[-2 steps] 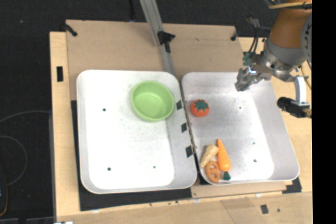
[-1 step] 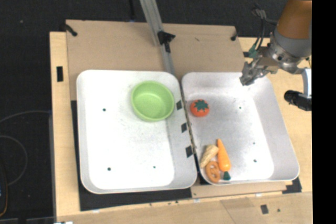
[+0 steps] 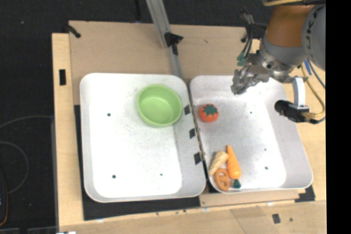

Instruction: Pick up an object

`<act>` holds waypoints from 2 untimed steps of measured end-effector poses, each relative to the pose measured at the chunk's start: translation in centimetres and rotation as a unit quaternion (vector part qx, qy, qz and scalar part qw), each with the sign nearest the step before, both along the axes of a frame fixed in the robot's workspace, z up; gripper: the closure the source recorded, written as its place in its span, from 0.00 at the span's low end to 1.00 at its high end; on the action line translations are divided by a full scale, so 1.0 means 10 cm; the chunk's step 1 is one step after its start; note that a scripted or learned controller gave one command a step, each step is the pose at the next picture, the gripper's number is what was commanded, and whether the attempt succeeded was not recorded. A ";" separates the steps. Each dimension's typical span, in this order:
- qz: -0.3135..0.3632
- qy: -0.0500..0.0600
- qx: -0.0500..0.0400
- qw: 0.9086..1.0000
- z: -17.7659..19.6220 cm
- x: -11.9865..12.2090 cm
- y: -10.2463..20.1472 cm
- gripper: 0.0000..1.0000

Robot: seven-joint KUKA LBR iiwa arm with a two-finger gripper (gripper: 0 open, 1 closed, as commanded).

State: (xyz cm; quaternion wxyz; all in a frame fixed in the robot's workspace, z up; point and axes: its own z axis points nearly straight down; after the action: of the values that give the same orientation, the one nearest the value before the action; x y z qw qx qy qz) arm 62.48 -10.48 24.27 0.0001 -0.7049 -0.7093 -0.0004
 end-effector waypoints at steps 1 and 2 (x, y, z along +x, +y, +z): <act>0.001 -0.001 0.001 1.000 0.11 -0.07 0.50 1.00; 0.001 0.000 0.001 1.000 0.13 -0.08 1.08 1.00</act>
State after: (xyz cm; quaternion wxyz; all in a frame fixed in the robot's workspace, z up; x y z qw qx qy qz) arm 61.70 0.32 25.55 0.0006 -0.7042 -0.7100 -0.0008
